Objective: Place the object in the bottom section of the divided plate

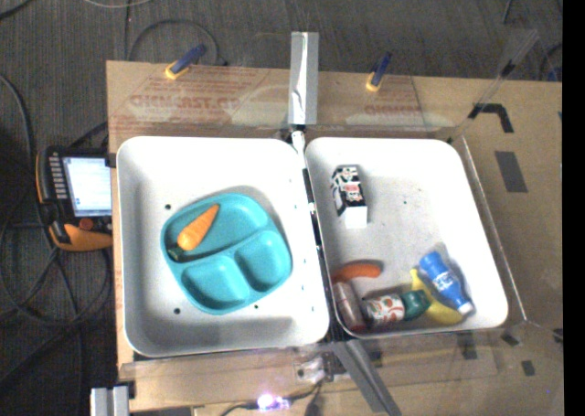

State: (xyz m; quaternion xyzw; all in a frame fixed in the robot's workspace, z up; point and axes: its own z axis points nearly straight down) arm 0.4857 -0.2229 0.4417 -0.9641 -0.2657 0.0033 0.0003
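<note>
Bench, two white bins. I log: left bin [137, 314], teal divided plate [228, 254], carrot [197, 227] in its far-left section. Right bin [411, 176]: milk carton [348, 193], sausage [357, 271], bottles [445, 282] near.

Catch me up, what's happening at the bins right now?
Nothing is being handled at this moment. The left bin holds a teal divided plate with a toy carrot lying in its large upper-left section; the two smaller lower sections hold nothing. The right bin has a small milk carton near the top and a cluster along the bottom edge: a hot dog, a red-labelled can, and a blue bottle.
</note>
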